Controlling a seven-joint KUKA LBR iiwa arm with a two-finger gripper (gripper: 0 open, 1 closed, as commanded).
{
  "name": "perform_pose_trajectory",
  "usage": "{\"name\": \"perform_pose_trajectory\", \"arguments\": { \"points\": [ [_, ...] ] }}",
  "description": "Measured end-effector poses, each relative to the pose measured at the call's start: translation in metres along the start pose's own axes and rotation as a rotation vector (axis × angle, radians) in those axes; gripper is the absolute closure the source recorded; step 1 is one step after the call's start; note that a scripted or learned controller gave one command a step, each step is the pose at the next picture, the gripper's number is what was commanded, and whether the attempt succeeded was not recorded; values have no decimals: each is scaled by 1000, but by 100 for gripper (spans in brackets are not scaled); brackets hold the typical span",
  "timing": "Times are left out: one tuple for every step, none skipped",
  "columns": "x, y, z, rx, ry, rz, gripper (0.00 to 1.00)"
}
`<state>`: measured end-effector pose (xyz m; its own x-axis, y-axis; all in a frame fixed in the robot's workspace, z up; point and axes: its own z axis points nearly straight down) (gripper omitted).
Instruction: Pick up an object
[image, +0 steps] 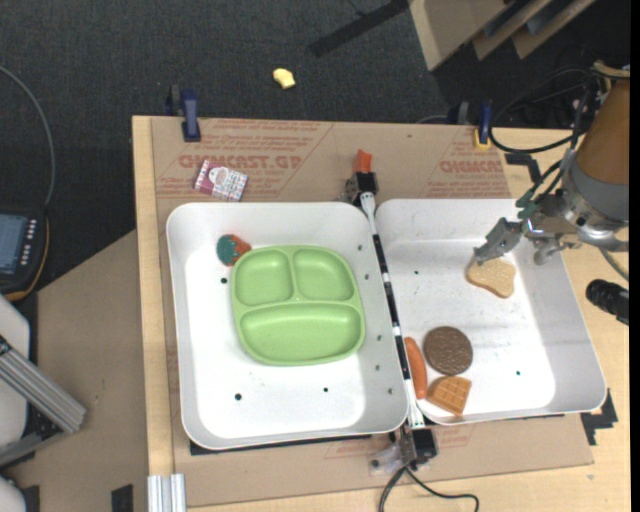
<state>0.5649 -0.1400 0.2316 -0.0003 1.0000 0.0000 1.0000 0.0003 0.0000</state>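
A: Where is the pincer (522, 238) seen?

B: It is seen over the right bin (560, 385), its fingers spread wide with nothing gripped, just above a tan bread-shaped piece (492, 277).

A: What else is found there?

B: A brown disc (447, 350), a waffle piece (450, 394) and an orange carrot (415, 366) are gathered near the front-left corner. A green divided plate (296, 303) is set in the left bin (200, 380).
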Motion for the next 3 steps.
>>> {"name": "perform_pose_trajectory", "arguments": {
  "points": [
    [-55,47,71,-2,-4,3,0],
    [-29,55,149,-2,-2,-3,0],
    [-79,70,70,-10,-6,3,0]
  ]
}}
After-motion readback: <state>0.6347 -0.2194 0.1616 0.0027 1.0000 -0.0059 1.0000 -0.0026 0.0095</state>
